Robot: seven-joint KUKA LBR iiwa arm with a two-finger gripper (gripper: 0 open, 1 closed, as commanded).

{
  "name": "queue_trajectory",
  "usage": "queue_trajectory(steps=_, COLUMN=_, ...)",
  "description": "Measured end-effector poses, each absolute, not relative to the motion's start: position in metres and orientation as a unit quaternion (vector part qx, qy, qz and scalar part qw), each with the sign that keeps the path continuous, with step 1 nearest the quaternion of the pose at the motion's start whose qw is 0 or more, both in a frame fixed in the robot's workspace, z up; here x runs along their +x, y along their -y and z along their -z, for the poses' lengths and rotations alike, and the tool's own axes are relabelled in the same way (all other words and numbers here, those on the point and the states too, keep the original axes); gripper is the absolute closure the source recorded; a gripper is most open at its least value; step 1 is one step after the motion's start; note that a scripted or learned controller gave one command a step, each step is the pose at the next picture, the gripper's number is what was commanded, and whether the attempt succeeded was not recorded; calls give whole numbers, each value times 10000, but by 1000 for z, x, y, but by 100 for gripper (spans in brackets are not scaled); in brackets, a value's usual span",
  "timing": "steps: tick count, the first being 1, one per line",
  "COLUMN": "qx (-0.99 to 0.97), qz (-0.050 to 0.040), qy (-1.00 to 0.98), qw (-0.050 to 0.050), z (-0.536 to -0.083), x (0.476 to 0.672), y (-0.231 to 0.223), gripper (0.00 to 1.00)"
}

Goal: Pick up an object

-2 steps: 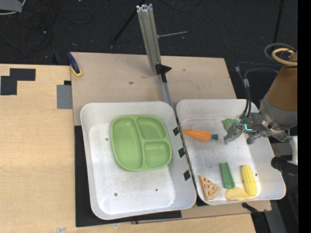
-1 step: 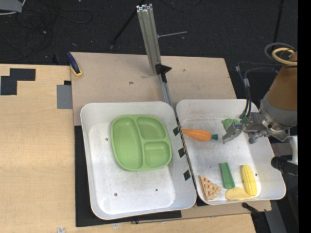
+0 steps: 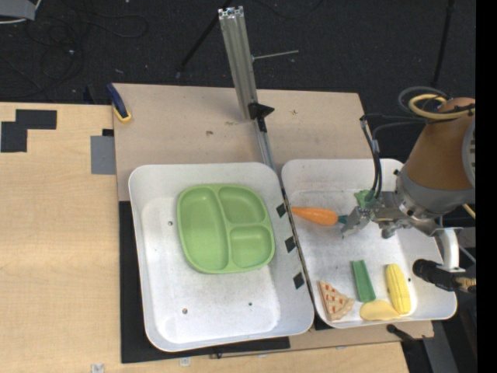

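Across the counter's right bin [image 3: 311, 179], your gripper [image 3: 351, 222], whose state you cannot tell, meets the carrot's [image 3: 314, 216] end: likely light, rigid, slippery plastic; grip mid-body.

The gripper [image 3: 359, 217] sits low in the right bin [image 3: 311, 179], just beside the orange carrot's [image 3: 314, 216] green end. Near the bin's front lie a pizza slice [image 3: 335, 299], green block [image 3: 362, 280], corn cob [image 3: 398, 287] and lemon [image 3: 378, 310]. A green divided plate [image 3: 226, 228] rests in the left bin [image 3: 155, 301].
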State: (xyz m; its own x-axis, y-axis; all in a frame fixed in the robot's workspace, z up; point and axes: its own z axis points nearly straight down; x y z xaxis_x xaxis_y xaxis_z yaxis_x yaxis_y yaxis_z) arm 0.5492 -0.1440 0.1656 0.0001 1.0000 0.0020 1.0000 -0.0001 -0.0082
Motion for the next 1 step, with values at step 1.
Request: queue_trajectory(steps=1, qx=-7074, qz=-24, qy=7068, qw=41, z=-103, x=553, y=141, gripper=0)
